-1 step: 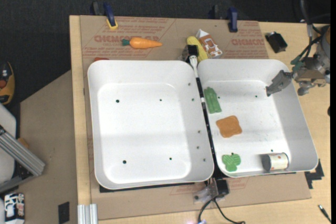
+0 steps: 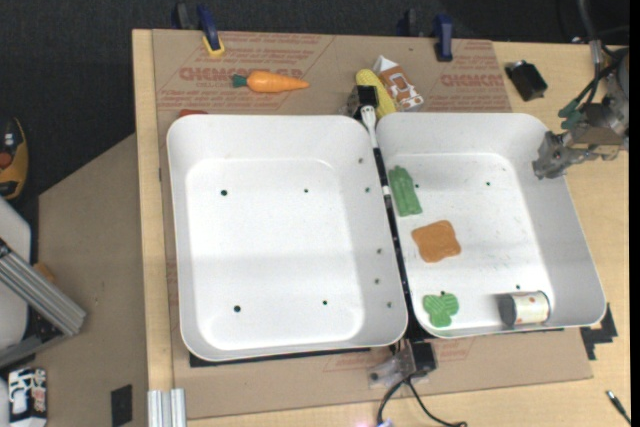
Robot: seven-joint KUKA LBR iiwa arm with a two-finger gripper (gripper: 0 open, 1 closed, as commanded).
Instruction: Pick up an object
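Cardboard covers the counter (image 2: 300, 65) under two white bins. My gripper (image 2: 552, 160) hangs over the right bin's (image 2: 560, 245) far edge; whether it is clenched I cannot tell. Below-left of it lie a green block (image 2: 404, 191), orange piece (image 2: 436, 241), green toy (image 2: 440, 307) and small can (image 2: 525, 308).

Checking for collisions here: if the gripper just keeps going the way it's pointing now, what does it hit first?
The gripper points down and left at the right bin's far right rim. It would probably meet that white rim or the wall just inside it first, before any object, though depth is hard to judge.
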